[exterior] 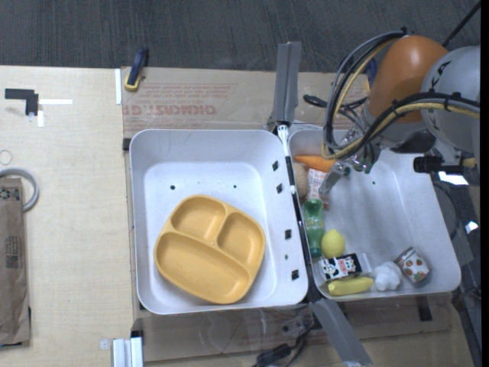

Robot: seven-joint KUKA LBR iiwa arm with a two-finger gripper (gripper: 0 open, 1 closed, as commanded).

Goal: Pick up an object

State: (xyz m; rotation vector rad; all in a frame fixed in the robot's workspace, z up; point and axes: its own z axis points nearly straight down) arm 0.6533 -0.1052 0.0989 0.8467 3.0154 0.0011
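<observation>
My gripper [330, 183] reaches down into the right bin [397, 205] near its far left corner. Its fingertips sit just above a green bottle [313, 214] and beside a beige item [299, 180]; an orange carrot [315, 161] lies right behind it. Along the bin's left side, nearer the front, lie a yellow lemon [333, 243], a black-and-white carton [340, 266] and a yellow banana [350, 285]. A white lump [386, 277] and a small patterned can [413, 266] rest at the front right. Nothing is visibly between the fingers.
The left bin [153, 167] holds a yellow divided plate [210, 248]. Cables loop over the arm's wrist at upper right. A metal divider post [286, 90] stands between the bins at the back. The right bin's middle floor is bare.
</observation>
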